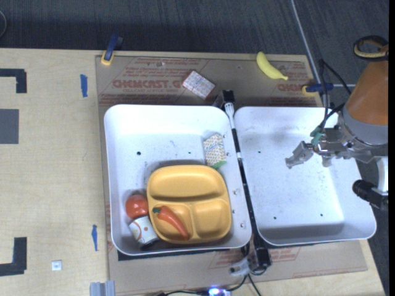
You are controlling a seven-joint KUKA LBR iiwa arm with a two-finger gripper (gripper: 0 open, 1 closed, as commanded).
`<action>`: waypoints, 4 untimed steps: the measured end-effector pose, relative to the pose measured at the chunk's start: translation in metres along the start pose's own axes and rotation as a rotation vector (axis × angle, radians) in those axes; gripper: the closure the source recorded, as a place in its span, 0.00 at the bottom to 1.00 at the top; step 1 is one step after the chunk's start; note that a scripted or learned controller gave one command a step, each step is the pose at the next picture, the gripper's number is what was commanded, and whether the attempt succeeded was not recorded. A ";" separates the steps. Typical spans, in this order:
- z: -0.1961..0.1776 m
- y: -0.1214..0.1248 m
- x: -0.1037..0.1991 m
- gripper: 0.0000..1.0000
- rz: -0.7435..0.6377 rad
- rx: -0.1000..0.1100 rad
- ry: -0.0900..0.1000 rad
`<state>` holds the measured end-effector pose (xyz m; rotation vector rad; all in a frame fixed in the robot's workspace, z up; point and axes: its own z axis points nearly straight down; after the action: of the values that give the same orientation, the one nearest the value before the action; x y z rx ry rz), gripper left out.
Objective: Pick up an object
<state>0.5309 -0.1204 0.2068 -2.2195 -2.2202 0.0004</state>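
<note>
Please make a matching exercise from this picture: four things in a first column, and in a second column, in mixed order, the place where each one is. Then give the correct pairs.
Things:
1. yellow divided tray
2. banana
3. gripper
4. carrot toy

Places:
A. on the brown board behind the right bin
B. over the right bin
C. in the left bin, toward its front
D. in a compartment of the yellow divided tray

Pairs: 1-C, 2-A, 3-B, 4-D
</note>
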 end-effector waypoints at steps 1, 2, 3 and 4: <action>0.121 0.097 -0.060 0.00 0.000 -0.006 -0.003; 0.121 0.044 -0.001 0.00 -0.001 -0.002 -0.001; 0.121 -0.015 0.027 0.00 0.001 -0.003 0.000; 0.121 0.025 0.026 0.00 0.001 -0.006 -0.002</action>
<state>0.5555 -0.0947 0.0858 -2.2239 -2.2234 -0.0034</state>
